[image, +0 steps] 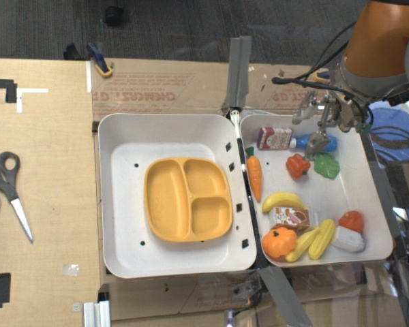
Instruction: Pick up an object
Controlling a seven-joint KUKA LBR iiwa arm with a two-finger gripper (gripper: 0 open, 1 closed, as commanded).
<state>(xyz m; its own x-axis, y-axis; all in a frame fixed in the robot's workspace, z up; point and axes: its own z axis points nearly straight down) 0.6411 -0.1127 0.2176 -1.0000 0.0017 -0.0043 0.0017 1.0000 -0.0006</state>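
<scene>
Pale wooden bench (41, 182), dark carpet behind; glossy white bins (116, 203); gripper (318, 142) finger state indiscernible.

The right bin (368, 182) held a jumble of toy food: an orange carrot (254, 176) along its left wall, a red pepper (297, 165) beside a green piece (326, 166), a yellow banana (283, 200), and an orange pumpkin (279, 242) near the front.

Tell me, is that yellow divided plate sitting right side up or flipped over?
Right side up. The plate lies flat in the left bin, its three hollow sections facing up.
</scene>
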